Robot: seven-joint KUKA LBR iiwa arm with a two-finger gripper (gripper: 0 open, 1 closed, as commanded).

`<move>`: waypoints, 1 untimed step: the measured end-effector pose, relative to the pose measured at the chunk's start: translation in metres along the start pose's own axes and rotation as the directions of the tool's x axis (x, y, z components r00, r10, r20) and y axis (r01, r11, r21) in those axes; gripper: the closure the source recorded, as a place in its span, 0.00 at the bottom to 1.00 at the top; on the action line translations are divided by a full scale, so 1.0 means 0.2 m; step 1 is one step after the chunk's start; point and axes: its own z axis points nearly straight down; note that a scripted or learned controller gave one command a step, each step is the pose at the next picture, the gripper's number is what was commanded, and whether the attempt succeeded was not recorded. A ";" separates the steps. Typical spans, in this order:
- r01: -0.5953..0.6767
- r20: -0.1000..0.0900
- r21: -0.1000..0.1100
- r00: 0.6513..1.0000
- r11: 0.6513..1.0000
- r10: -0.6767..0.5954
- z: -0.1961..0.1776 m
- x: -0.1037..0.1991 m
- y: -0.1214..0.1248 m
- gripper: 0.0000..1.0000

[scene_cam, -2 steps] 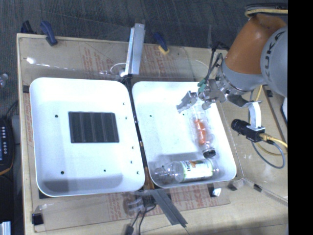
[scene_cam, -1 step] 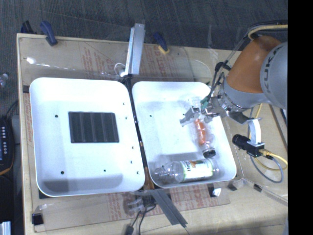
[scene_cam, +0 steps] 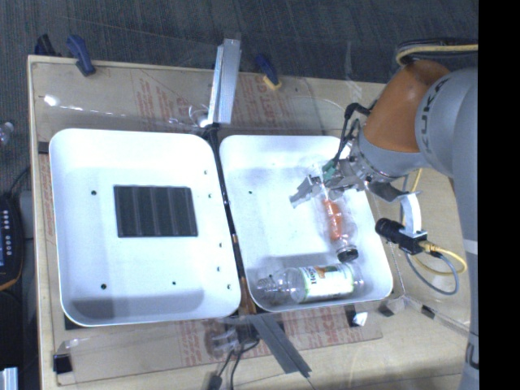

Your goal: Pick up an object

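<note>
In the right bin [scene_cam: 268, 218], a small clear bottle with orange contents [scene_cam: 335, 220] and a black cap lies along the right wall. A larger clear bottle with a green and white label [scene_cam: 313, 283] lies on its side against the front wall. My gripper [scene_cam: 311, 187] hangs over the upper right part of this bin, just above and to the left of the orange bottle's upper end. The grey arm with its orange band [scene_cam: 402, 120] reaches in from the right. Nothing is visibly held.
The left bin [scene_cam: 81, 258] bears a dark ribbed rectangular panel [scene_cam: 155, 210] at its middle. A metal bar [scene_cam: 224, 84] stands between the bins at the back. Blue clamps [scene_cam: 81, 55] sit on the bench's far edge. Cables [scene_cam: 431, 254] trail to the right of the right bin.
</note>
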 end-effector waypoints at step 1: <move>-0.188 0.001 -0.001 0.982 0.982 0.188 -0.56 0.02 -0.15 0.00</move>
